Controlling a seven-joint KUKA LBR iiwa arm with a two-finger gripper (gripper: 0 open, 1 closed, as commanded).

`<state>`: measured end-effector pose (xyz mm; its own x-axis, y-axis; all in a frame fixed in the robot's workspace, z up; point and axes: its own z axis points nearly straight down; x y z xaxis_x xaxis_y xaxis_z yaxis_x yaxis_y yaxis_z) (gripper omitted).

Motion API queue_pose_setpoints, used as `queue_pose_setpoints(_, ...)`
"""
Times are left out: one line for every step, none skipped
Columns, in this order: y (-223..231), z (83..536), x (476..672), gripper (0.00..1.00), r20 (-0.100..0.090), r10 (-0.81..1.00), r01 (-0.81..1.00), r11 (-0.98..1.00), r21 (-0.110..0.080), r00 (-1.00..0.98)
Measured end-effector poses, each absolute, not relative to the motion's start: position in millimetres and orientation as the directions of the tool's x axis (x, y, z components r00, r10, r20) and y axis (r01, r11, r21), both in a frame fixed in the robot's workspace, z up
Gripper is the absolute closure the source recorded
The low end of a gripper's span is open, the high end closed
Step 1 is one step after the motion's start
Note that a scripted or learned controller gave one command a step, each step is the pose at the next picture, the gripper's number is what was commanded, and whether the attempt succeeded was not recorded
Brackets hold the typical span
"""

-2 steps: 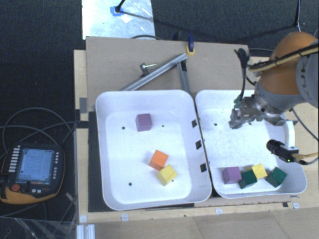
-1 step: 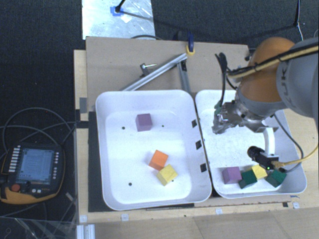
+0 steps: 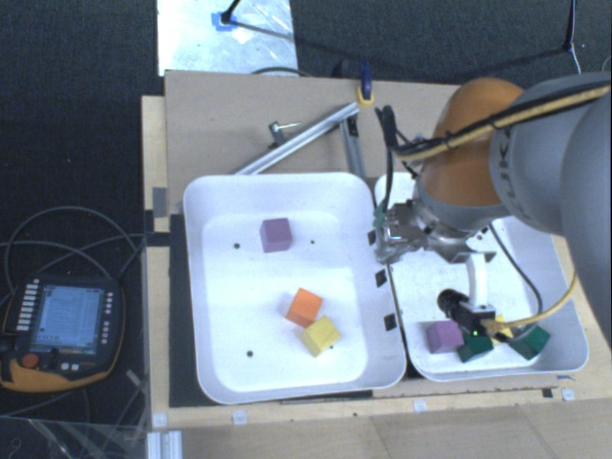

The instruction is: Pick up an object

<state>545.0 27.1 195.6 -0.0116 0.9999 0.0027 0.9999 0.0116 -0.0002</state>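
The pincer [image 3: 386, 233] hangs at the left rim of the right bin [image 3: 566, 356], and I cannot tell if it is released or clenched. A purple cube [image 3: 443, 336] lies apart, to its lower right.

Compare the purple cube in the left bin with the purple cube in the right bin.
The left bin's purple cube stands alone in the far half; the right bin's purple cube sits near the front wall, right beside a green block. The left one looks darker, the right one paler. Both are purple cubes.
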Motion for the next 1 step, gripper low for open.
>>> queue_pose_setpoints(82.9,213.2,526.3,1.0,0.004,1.0,1.0,0.012,0.002,-0.012)
